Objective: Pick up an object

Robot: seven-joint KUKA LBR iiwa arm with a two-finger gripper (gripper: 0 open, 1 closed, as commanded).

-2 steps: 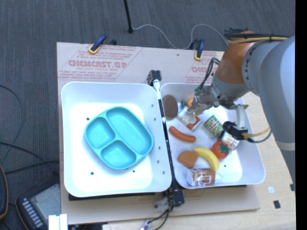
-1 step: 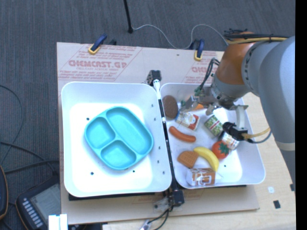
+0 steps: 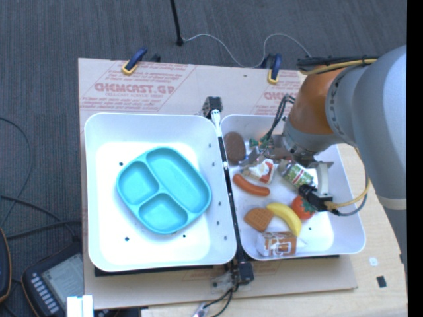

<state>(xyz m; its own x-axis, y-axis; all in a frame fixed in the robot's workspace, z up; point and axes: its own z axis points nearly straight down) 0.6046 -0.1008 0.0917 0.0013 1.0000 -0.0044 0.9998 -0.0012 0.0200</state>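
Observation:
My gripper (image 3: 260, 156) is down in the right bin (image 3: 349, 223), near its upper left part. It sits just above a red and white item (image 3: 264, 171) and right of a brown oval piece (image 3: 233, 146). A sausage (image 3: 251, 186) lies just below it. A small green-labelled can (image 3: 297, 175) lies on its side by the wrist. Nearer the front are a banana (image 3: 285, 217), a red fruit (image 3: 302, 207), a brown bread piece (image 3: 258, 218) and an orange packet (image 3: 277, 244). I cannot see anything held.
The left bin (image 3: 106, 243) holds a blue three-compartment plate (image 3: 163, 189). The divider between the bins runs down at about (image 3: 225, 177). The grey arm with its orange band (image 3: 317, 104) covers the right bin's upper right. A black cable (image 3: 330, 207) loops over its right side.

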